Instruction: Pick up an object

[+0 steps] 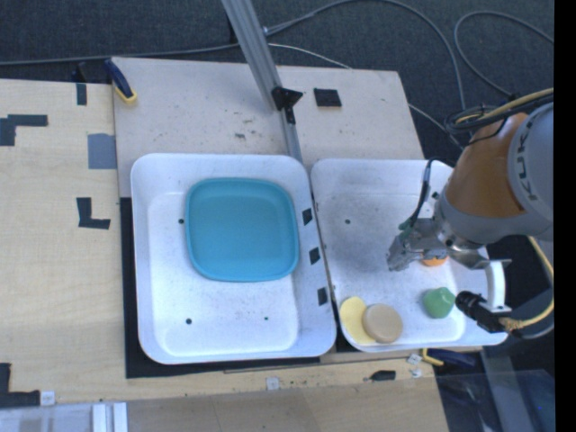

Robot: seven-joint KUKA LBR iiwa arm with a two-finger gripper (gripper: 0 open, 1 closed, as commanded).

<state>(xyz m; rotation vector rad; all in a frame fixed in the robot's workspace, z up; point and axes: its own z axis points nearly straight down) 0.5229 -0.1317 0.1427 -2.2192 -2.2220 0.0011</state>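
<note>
One gripper (pixel 407 252) hangs low over the right bin (pixel 360 187), at the end of the grey arm (pixel 504 183) that reaches in from the right with its orange band just above the wrist. Whether it is open or closed cannot be told from this angle, since the wrist body covers most of it. A small orange object (pixel 434 260) peeks out just beside and partly beneath the gripper (only a sliver of it shows, so its shape is unclear), and nothing can be seen gripped.

Near the gripper, toward the front of the same bin, a green object (pixel 438 302) sits alone on the white floor. Further to the left along the front wall lies a tan round piece (pixel 384 322), resting partly on top of a yellow piece (pixel 352 317) that touches the bin's front left corner. The rest of the right bin's floor is speckled with dark marks.

Just beside it, the left bin (pixel 162 331) holds a blue square plate (pixel 241 229) with rounded corners, lying flat toward the back of the bin. Both bins stand on a pale bench (pixel 54 241) marked with dark tape patches, and a metal pole (pixel 261 52) slants up from between the bins. Black cables (pixel 378 16) loop across the dark floor behind the bench.
</note>
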